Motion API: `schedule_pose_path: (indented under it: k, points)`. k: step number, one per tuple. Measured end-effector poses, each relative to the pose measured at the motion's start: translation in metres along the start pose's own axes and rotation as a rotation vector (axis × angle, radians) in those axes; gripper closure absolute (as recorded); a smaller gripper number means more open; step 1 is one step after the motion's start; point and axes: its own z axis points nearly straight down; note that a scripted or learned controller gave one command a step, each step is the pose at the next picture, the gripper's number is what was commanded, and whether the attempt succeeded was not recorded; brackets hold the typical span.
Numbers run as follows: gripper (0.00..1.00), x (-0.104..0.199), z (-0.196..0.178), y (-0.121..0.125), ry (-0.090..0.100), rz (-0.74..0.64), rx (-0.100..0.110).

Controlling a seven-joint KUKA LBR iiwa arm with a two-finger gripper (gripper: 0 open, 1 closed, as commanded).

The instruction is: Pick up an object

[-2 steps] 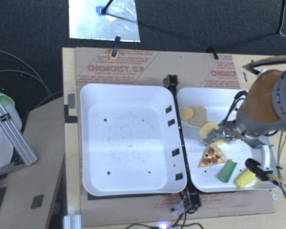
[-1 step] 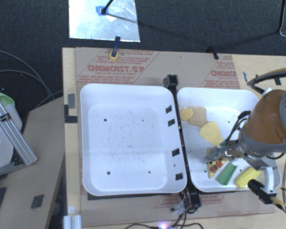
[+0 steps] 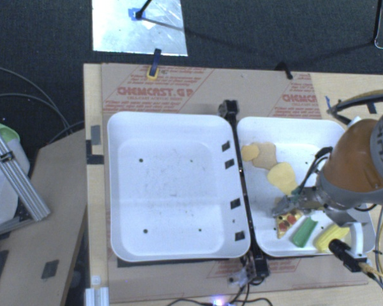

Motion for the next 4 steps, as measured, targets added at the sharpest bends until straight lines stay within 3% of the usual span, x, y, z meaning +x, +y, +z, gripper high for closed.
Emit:
schedule_pose_path:
  k: [1,2,3,4]
  points:
    - [0.0,0.03,0.0,0.0,0.001,-0.003,0.0]
    - [1.0,0.029,-0.011,0.001,0.0,-0.001,-0.004]
    - [1.0,0.102,-0.106,0.075,0.0,-0.011,-0.014]
    - [1.0,0.161,-0.173,0.04,0.002,-0.008,-0.006]
